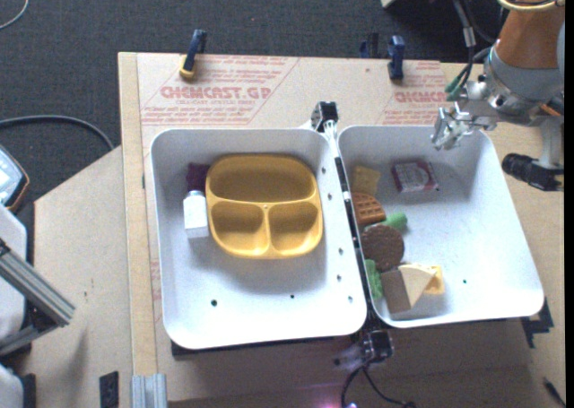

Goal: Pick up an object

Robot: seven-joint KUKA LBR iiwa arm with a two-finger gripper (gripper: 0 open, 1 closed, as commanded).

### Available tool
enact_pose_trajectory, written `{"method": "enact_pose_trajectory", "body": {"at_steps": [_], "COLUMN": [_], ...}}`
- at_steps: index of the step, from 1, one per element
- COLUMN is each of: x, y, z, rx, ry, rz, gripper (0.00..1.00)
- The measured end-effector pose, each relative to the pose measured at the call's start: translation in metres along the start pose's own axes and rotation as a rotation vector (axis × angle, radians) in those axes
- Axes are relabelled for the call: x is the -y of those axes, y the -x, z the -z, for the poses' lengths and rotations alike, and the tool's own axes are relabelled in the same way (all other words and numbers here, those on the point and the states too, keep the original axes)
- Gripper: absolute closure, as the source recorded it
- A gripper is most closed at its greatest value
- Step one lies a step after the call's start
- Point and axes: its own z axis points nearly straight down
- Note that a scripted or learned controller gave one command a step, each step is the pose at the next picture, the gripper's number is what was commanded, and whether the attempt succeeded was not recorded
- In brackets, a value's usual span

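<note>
1. Worktop (224, 92), printed board, carries two white bins side by side
2. Left bin (170, 245): yellow divided tray (265, 204) near centre, small white bottle (195, 213) touching its left edge
3. Right bin (489, 236): toy foods bunched along left wall; red-white packet (413, 176) apart, near far wall
4. Jaws (446, 131) over right bin's far rim; cannot tell their state, nothing seen between them

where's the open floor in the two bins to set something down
Right bin: the right half is bare, from the small red-and-white packet down to the front wall. Its left edge is crowded: waffle, brown round cookie, cheese wedge. Left bin: bare strip along the front, below the yellow divided tray; the white bottle fills the tray's left side.
</note>
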Motion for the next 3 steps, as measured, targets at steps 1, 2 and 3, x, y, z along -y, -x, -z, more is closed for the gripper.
{"method": "enact_pose_trajectory", "body": {"at_steps": [1, 2, 3], "x": [0.037, 0.061, 0.068], "y": [-0.052, -0.094, -0.103], "z": [0.002, -0.003, 0.012], "rx": [0.0, 0.0, 0.002], "ry": [-0.001, -0.001, 0.006], "rz": [0.001, 0.0, -0.002], "gripper": [1.0, 1.0, 1.0]}}
